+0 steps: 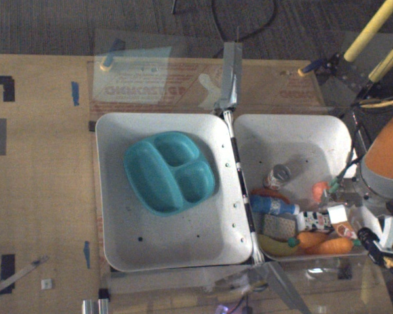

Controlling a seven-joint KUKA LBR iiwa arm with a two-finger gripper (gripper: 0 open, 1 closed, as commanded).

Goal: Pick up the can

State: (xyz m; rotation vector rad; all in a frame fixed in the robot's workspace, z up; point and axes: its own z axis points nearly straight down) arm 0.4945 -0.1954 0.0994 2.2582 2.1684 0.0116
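We see 2 white bins side by side, and the can (279,175) stands in the right bin (295,133), close to the divider between them, its pale round top turned up toward the camera. We take the can as our landmark.

Behind the can, the bin floor is bare. In front of it, toward the near rim, things crowd together: a red item (270,192) just beside the can's base, then a blue and white bottle (274,205) lying on its side, a grey square pad (279,226), a yellow banana (272,244) and an orange carrot (327,244) along the near wall. A black and white carton (314,221) lies between the bottle and the carrot.

On the can's arm side, a small orange-red object (319,191) sits between the can and the gripper (338,190). The gripper hangs low at that side of the bin, apart from the can, below the arm's orange band (386,156). We cannot tell whether it is open or closed; nothing visible is in its grasp.

Beyond the divider from the can, 1 teal divided plate (170,172) lies in the left bin (118,227).
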